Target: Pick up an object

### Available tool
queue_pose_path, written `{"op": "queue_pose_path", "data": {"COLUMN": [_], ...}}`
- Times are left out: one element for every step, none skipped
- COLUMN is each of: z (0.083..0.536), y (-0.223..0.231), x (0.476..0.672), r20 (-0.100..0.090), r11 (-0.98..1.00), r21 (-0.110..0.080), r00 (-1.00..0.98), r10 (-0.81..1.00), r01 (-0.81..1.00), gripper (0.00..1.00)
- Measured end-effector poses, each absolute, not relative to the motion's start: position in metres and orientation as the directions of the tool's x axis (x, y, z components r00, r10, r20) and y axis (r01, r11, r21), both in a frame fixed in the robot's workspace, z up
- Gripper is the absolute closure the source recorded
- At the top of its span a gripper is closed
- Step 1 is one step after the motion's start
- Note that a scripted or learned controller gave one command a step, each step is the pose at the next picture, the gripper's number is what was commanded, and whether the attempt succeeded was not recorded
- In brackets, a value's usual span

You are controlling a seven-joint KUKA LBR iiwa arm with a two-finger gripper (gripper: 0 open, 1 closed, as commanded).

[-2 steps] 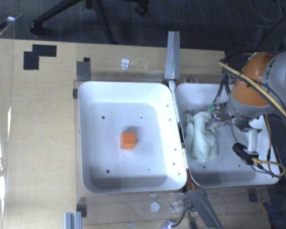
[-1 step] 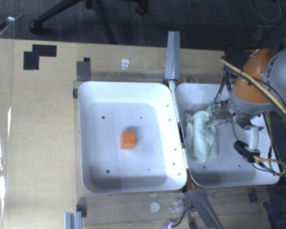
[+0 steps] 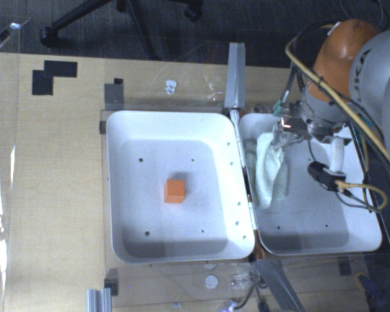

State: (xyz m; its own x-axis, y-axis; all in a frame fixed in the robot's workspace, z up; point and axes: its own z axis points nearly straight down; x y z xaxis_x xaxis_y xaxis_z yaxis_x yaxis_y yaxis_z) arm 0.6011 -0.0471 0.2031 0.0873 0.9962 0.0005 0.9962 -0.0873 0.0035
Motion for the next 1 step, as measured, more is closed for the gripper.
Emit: {"op": "queue_pose_path", "data": {"z": [0.1845], "y": [-0.0417], "x": [0.6057], "r20": [0.000], "r11": [-0.022], "r21": [0.002], "r00": [0.022], "r10": [1.000], "r01": [1.000], "gripper": [1.00]}}
